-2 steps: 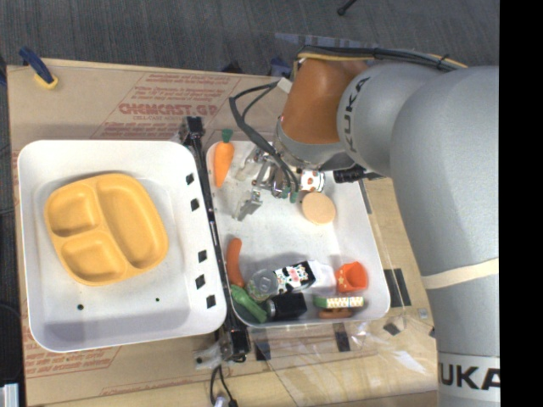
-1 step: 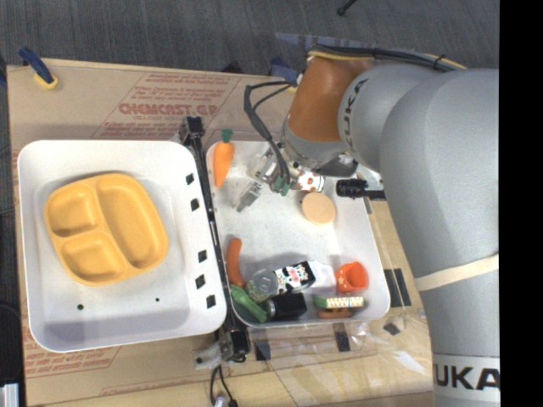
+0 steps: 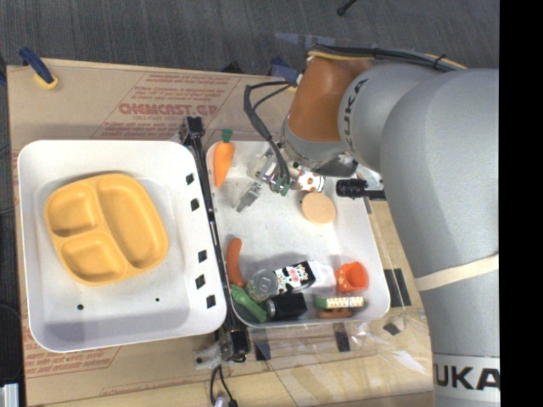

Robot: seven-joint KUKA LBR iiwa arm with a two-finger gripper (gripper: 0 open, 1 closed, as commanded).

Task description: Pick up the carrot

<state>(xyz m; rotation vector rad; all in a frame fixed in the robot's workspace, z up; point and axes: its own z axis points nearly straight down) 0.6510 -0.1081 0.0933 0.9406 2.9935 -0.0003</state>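
The carrot, orange with a green top, lies at the far left corner of the right bin, close to the wall between the bins. My gripper hangs over the bin floor just right of the carrot and slightly nearer the front, apart from it. It looks open, with one grey finger pointing toward the lower left and nothing between the fingers. The orange-banded wrist and the grey arm cover the bin's far right corner.
A tan disc lies right of the gripper. Along the right bin's front sit a reddish-orange stick, a can, a black-and-white bottle, a green item and an orange cup. A yellow divided plate sits in the left bin.
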